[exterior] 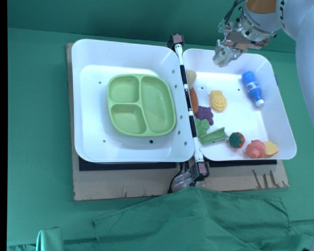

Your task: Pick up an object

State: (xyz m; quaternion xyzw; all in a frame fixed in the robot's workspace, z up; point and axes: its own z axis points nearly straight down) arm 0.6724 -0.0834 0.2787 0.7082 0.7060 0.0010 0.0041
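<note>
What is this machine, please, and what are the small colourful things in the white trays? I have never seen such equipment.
It is a robot arm, grey with an orange band, reaching in from the right. One camera above the bench looks down at a slant. At the arm's end is a gripper, over the far edge of the right bin; nothing is seen between its fingers. That bin holds toy food: a blue bottle, yellow corn, purple grapes, a green piece, a tomato and others. The left bin holds a green divided plate.
</note>
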